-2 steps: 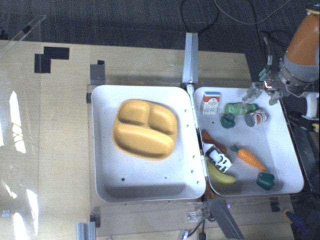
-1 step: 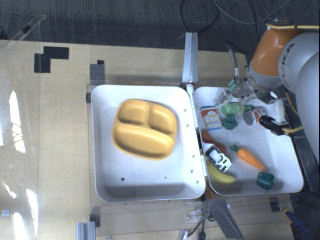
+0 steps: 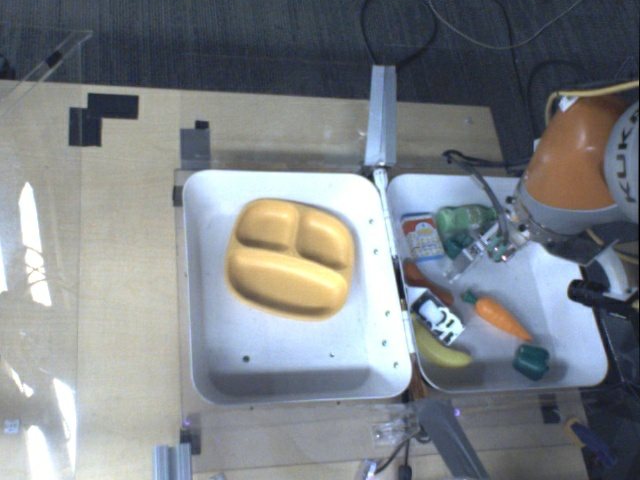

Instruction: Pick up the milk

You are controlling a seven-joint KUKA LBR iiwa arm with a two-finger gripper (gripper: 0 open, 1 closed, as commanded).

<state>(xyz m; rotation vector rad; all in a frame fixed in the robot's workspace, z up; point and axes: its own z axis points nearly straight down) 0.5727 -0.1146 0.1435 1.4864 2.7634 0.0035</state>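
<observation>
Crowding milk: green bottle; carrot; banana.

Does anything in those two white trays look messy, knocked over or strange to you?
Mostly the right bin: its things lie jumbled on their sides, with a milk carton, green bottle, carrot and banana crowded together. The left bin holds a big yellow loaf-shaped thing, lying flat. I see nothing spilled or broken.
</observation>
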